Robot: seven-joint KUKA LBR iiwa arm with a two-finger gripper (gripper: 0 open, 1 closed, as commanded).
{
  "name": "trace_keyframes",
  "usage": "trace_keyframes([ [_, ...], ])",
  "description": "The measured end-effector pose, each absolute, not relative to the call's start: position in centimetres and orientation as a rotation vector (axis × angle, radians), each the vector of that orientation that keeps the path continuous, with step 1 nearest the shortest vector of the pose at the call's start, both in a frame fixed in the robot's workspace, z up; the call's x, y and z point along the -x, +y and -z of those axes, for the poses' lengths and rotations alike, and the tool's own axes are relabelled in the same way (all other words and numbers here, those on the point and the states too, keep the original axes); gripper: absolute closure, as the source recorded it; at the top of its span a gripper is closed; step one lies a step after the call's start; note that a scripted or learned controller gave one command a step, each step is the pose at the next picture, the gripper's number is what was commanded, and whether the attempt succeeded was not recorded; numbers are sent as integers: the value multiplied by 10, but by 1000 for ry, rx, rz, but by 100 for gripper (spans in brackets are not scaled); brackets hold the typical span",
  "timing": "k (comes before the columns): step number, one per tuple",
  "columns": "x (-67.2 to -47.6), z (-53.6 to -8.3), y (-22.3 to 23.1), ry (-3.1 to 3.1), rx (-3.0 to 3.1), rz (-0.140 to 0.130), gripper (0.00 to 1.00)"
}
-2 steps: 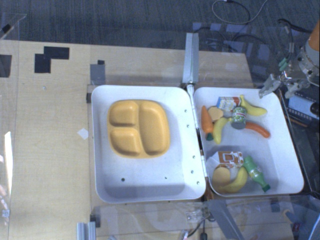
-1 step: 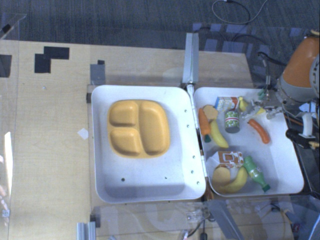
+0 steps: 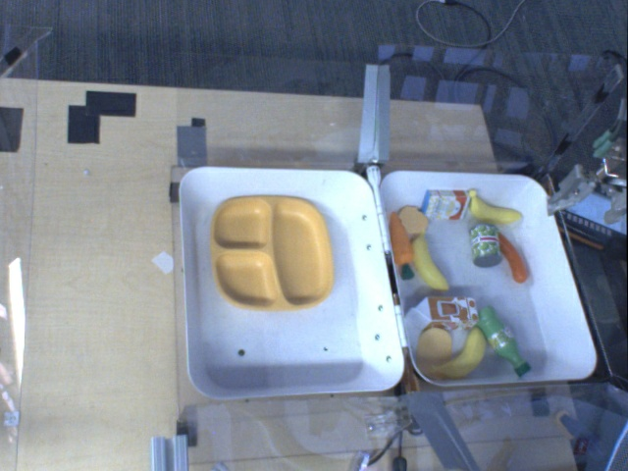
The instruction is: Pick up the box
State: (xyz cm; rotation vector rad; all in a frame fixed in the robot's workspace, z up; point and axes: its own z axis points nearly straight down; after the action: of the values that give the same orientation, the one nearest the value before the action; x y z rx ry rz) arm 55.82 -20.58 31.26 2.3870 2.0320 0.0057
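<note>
The box (image 3: pixel 454 311) lies in the right bin (image 3: pixel 559 292), near its front, touching a banana (image 3: pixel 461 354) and a green bottle (image 3: pixel 502 340). The hand (image 3: pixel 601 180) sits well apart at the far right edge; its grip cannot be told.

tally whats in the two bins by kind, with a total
bananas: 3
boxes: 2
can: 1
green bottle: 1
carrot: 1
orange sausage: 1
bread rolls: 2
yellow tray: 1
total: 12
</note>
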Motion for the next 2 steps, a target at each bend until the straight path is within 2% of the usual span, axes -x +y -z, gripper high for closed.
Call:
trace_keyframes([
  [1, -509, -328, -193, 2028, -2393, -5, 0],
  [2, -585, -189, -186, 2212, -2227, -3, 0],
])
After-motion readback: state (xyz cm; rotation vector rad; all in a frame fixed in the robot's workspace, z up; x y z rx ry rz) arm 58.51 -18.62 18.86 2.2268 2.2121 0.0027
